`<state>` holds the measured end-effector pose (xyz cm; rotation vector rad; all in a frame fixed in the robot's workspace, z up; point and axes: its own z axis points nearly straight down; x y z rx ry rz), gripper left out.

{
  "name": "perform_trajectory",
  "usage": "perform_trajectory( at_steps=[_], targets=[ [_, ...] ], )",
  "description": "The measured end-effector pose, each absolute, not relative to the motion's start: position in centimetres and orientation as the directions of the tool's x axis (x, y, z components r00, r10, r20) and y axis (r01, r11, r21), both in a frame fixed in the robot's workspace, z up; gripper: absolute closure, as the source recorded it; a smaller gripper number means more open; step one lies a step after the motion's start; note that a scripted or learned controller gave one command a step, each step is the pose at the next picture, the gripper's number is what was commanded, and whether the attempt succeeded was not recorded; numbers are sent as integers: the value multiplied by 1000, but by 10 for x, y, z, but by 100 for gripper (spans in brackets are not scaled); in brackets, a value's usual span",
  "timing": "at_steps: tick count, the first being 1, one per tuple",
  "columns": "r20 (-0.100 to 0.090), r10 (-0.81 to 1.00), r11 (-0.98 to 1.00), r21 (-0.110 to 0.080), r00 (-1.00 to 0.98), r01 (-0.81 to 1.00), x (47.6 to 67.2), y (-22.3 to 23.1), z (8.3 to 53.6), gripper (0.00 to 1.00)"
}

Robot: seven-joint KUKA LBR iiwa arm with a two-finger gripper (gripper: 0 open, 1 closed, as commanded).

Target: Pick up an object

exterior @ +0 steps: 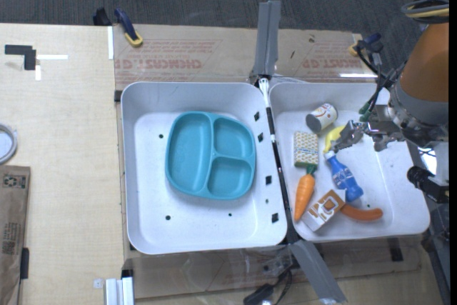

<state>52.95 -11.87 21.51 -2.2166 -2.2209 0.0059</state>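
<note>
The gripper (pixel 348 135) is in the right part of the frame, over the right bin (pixel 400 225). Its two fingers are a little apart, and there is nothing between them. Just under it, to the lower left, lies a blue bottle (pixel 344 178). The bottle is long and slanted, with its cap toward the upper left and its bottom toward the lower right. A yellow thing (pixel 330 140) is beside the fingers. A carrot (pixel 304 194) lies nearly up and down, with its green top up. A sponge (pixel 305 148), a small cup (pixel 322 116), a little box (pixel 325 209) and an orange sausage (pixel 362 213) are in this bin too. The left bin (pixel 143 225) has a blue plate (pixel 211 155).
</note>
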Motion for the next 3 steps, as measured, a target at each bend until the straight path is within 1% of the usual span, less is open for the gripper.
perform_trajectory(
  at_steps=[1, 2, 3],
  targets=[
    [0, 1000, 8, 1, -8, 1000, 531, -114, 102, 0],
    [2, 1000, 6, -3, -6, 1000, 531, -114, 109, 100],
    [-1, 1000, 14, -4, -14, 1000, 537, -53, 230, 100]
  ],
)
